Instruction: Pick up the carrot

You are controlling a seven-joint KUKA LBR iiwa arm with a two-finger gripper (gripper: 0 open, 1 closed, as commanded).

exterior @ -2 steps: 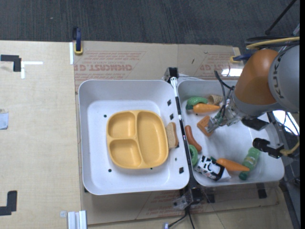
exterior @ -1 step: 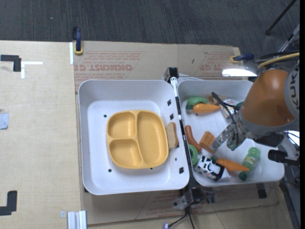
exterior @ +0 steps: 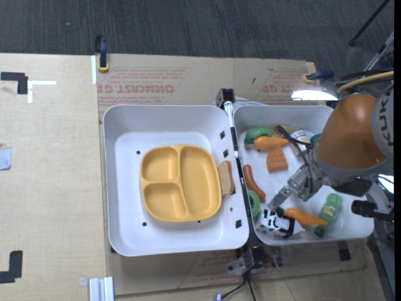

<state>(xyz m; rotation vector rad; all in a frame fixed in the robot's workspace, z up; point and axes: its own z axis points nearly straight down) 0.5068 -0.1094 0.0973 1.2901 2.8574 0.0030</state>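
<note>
Pincer (exterior: 289, 192) down in the right bin (exterior: 351, 232)
Its state can't be told; a carrot (exterior: 303, 217) is seen just beside it, near the front edge.

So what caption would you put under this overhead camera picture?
Robot gripper hovers over toy food in the right bin, near a carrot; yellow plate sits in the left bin.

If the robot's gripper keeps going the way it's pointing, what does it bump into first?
Probably the black-and-white toy, just past the gripper, which points down-left. The carrot lies slightly off to the side. Depth is hard to judge.
</note>
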